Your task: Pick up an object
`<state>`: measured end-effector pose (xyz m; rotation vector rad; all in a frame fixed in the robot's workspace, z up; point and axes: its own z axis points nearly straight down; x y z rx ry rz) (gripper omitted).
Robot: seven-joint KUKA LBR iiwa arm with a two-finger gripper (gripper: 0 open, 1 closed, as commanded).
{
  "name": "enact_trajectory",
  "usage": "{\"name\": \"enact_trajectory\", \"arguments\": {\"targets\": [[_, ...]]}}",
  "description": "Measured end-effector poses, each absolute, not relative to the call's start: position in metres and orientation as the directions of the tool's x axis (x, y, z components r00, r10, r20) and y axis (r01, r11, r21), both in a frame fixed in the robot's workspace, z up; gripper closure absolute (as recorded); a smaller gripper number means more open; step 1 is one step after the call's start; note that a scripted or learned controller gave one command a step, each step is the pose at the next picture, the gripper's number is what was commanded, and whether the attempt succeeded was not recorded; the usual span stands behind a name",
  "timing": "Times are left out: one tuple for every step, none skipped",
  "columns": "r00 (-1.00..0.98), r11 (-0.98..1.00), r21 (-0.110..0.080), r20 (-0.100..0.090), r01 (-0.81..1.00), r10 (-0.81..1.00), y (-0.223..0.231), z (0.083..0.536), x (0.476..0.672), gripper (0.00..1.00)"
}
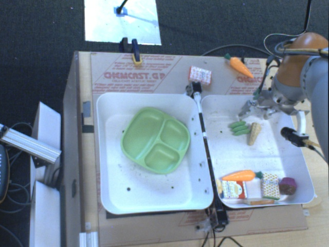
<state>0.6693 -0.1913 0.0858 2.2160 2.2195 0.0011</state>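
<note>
My gripper hangs over the far part of the right bin, its fingers open with nothing between them. Just below it on the bin floor lie some green bean pods and a pale cone, both apart from the fingertips. Along the bin's near edge sit a carrot, a small juice carton, a speckled block and a dark purple piece.
The left bin holds a green divided plate. A black divider runs between the bins. On the bench behind them lie a second carrot and a red-and-white packet.
</note>
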Motion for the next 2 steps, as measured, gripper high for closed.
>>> {"name": "enact_trajectory", "arguments": {"targets": [[-0.002,0.002,0.003,0.0,1.0,1.0,-0.2043,0.0862,0.6696,0.0],[-0.003,0.003,0.003,-0.003,1.0,1.0,-0.2028,0.0858,0.6694,0.0]]}}
